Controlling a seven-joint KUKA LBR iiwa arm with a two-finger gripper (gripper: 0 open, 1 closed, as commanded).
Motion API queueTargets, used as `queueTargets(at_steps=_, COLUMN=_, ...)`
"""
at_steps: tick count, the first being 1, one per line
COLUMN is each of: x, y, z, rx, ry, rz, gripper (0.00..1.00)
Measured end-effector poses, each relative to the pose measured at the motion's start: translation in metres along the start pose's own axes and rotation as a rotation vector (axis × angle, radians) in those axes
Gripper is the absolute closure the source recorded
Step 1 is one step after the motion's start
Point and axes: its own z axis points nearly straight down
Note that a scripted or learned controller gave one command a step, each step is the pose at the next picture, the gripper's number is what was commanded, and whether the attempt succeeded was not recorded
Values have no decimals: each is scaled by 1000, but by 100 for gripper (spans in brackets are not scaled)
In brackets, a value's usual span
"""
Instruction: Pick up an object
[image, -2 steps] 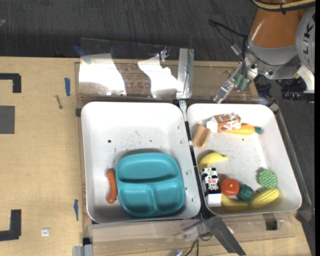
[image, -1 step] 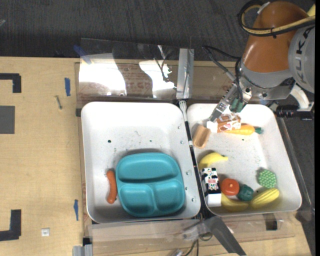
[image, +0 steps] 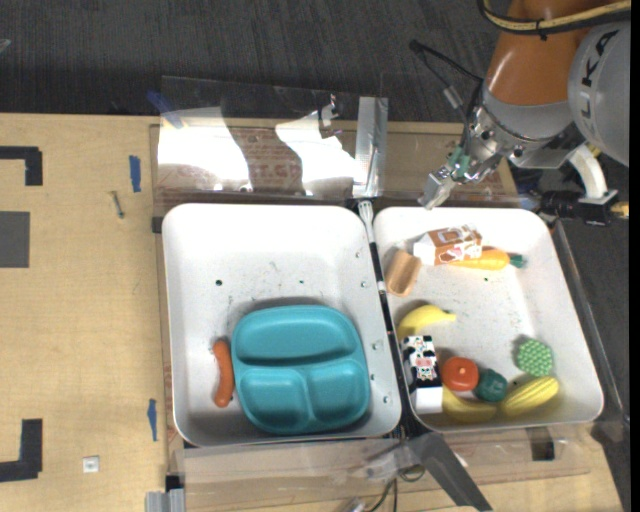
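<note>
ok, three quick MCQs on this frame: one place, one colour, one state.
1. Where is the teal tray?
A. left bin
B. right bin
C. on the bench outside the bins

2. What colour is the sausage beside the tray?
A. green
B. orange-red
C. white

3. Where is the gripper?
A. down among the toys
B. above the right bin's far edge, apart from the toys
C. over the left bin

Key: 1 A, the tray lies in the left bin. 2 B, it is orange-red against the white floor. 3 B, it hangs by the far rim, touching no toy.
</note>
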Motion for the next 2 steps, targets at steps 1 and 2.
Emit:
queueTargets(at_steps=1, x=1, y=11, z=-6, rx=0, ry=-1, rz=-104, gripper=100)
queueTargets(at_steps=2, x=14, y=1, z=1, rx=3, ry=5, rz=-272, gripper=100)
